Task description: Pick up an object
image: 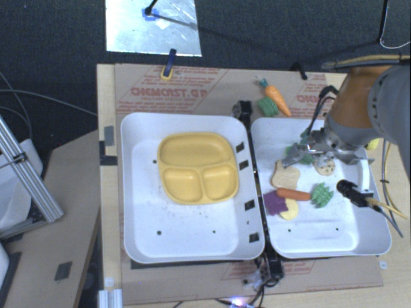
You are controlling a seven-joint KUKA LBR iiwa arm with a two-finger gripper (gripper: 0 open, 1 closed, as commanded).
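Hovering over the right bin, the claw sits near its back edge. A bread slice lies just below it, toward the bin's middle. Whether it grips anything, I cannot tell.

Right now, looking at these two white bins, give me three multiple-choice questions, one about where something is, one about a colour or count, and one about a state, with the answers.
1. Where does the yellow plastic divided plate lie?
A. in the left white bin
B. in the right white bin
C. on the cardboard behind the bins

2. How many compartments does that plate have?
A. two
B. three
C. five

3. How does the toy carrot with an orange body and green top stand to the bins?
A. inside the right bin
B. propped on the plate
C. outside both, on the cardboard sheet behind them

Answers: 1 A, the plate sits in the middle of the left bin. 2 B, one long section at the back and two smaller ones in front. 3 C, it lies beyond the right bin's far rim, while the two-finger gripper is low over the toys inside that bin.
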